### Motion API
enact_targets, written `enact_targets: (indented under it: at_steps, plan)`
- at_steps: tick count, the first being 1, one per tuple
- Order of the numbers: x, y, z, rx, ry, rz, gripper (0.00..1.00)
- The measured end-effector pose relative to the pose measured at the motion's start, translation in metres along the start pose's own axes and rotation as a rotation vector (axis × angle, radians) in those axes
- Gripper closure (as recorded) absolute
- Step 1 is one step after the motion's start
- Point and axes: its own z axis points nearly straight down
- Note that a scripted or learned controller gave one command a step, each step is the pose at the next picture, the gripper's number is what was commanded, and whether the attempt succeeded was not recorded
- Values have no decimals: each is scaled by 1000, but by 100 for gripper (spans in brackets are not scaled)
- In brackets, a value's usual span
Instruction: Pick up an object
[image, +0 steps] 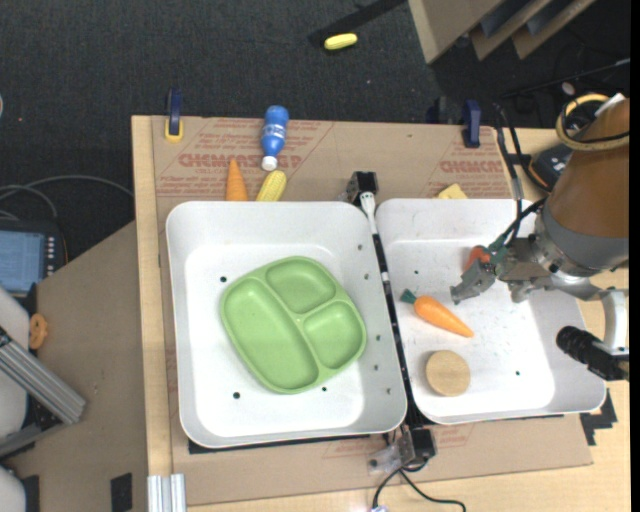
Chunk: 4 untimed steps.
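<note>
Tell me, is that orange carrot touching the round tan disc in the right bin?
Apart. The camera view shows a strip of bare white bin floor between the carrot and the tan disc, which lies nearer the bin's front edge.

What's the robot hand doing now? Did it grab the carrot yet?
Hand low in right bin, nothing seen in it. Carrot just below-left of hand, untouched. Wooden disc nearby, not blocking.

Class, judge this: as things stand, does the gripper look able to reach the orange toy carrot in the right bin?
Probably yes. The gripper hangs just above and right of the orange toy carrot, with bare bin floor between them; the round tan disc lies apart.
</note>
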Motion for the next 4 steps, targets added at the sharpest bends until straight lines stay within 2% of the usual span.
enact_targets:
  at_steps: [1, 2, 3, 4]
  plan:
    - [-41, 12, 139, 1, -1, 4, 0]
    - [6, 65, 134, -7, -1, -6, 0]
    - [43, 159, 25, -21, -1, -8, 0]
    - [-78, 152, 23, -6, -8, 9, 0]
